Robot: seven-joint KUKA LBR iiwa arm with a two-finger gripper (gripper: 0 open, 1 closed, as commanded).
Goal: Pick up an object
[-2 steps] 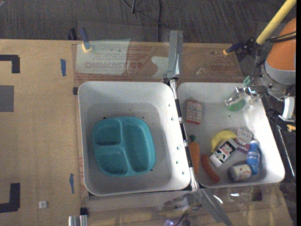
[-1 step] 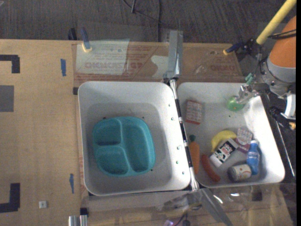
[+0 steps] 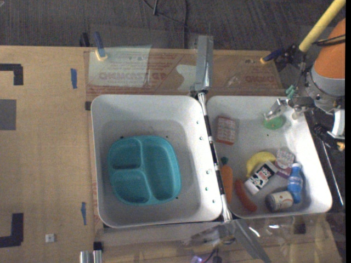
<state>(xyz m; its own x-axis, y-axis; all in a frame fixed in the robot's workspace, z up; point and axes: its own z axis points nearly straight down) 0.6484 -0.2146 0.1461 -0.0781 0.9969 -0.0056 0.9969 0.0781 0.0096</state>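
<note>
The right bin (image 3: 249, 114) holds several small items. A pink packet (image 3: 226, 130) lies at its left and a green round piece (image 3: 274, 123) near its far right corner. A yellow banana (image 3: 260, 160), a black-and-white carton (image 3: 260, 178), a blue bottle (image 3: 295, 182), a can (image 3: 279, 200), an orange carrot (image 3: 226, 179) and a red sausage-like piece (image 3: 245, 195) crowd the near end. My gripper (image 3: 284, 108) hangs over the far right corner, just above the green piece. Nothing shows in its grasp.
The left bin (image 3: 109, 114) holds a teal divided plate (image 3: 143, 169). A metal divider (image 3: 207, 147) runs between the bins. The arm's grey wrist and orange band (image 3: 329, 64) stand over the right bin's far right rim. A yellow rod (image 3: 323, 21) slants behind it.
</note>
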